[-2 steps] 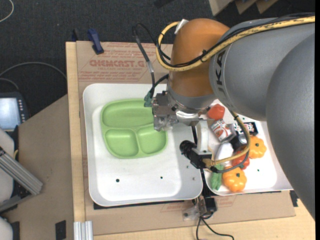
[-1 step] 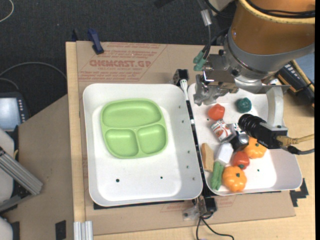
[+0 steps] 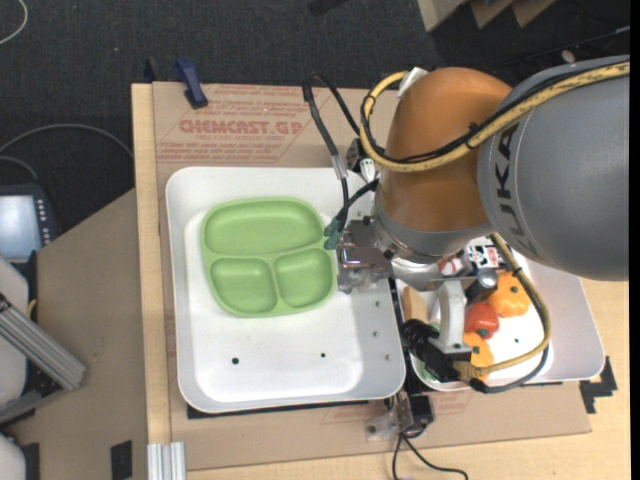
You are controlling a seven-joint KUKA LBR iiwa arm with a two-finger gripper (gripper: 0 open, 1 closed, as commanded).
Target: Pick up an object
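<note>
Just beside the claw (image 3: 352,255), on its side toward the view's left, the green divided plate (image 3: 268,256) lies flat on the floor of the left white bin (image 3: 190,298); the plate is a rounded rectangle whose slightly longer axis runs across the view, from the claw's side away to the left, with only a slight tilt; its one large compartment lies along the edge farther from the camera, and its two small compartments sit side by side along the nearer edge; the small compartment on the right and the plate's right rim are the parts closest to the claw; the claw's metal body stands at that rim, and whether it touches the plate cannot be told; the orange and grey bulk of the arm (image 3: 450,158) covers the claw from above, so I cannot tell whether it is wide, narrow or holding anything; on the claw's other side, toward the right and nearer the camera, a small orange and red thing (image 3: 485,318) sits over the right white bin (image 3: 585,353), well apart from the plate.
</note>
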